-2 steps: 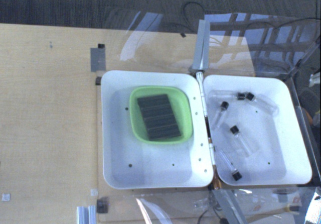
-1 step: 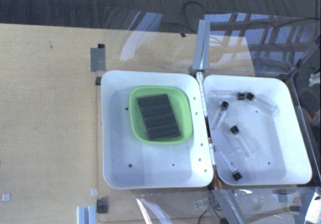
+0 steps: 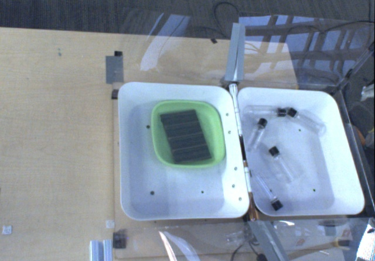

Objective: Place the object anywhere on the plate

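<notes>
Looking at the left white bin (image 3: 130,160), I see the dark object (image 3: 186,136) already lying flat in the green plate (image 3: 217,137), slightly left of centre and skewed. By my judgement the task is done. The object is a ribbed, matte slab. The plate is a glossy rounded square, its raised lip fit to keep the slab from sliding. Clear vials (image 3: 280,164) with black caps lie scattered in the right bin (image 3: 347,160). I cannot tell how the jaws stand.
</notes>
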Action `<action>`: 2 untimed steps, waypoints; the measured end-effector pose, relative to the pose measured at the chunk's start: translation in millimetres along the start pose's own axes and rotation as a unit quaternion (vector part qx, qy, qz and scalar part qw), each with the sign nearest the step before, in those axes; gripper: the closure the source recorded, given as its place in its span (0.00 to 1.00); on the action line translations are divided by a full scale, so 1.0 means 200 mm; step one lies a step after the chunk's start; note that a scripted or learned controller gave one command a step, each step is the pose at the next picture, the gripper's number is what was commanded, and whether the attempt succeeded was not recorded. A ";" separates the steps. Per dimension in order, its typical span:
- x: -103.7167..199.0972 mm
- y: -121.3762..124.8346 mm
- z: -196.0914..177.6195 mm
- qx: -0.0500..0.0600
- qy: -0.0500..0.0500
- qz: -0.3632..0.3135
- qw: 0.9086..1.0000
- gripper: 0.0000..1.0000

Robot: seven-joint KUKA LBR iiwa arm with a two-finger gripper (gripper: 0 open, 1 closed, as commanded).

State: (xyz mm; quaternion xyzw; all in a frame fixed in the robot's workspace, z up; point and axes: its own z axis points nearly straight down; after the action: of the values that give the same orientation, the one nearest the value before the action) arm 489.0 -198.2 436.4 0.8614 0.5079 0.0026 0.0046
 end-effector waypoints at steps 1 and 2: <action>0.00 0.00 0.00 0.000 0.000 0.017 1.000 0.00; 0.00 0.00 0.00 0.000 0.000 0.045 0.999 0.00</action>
State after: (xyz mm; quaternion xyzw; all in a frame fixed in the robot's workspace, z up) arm 488.6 -198.0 436.3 0.8835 0.4683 0.0030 0.0042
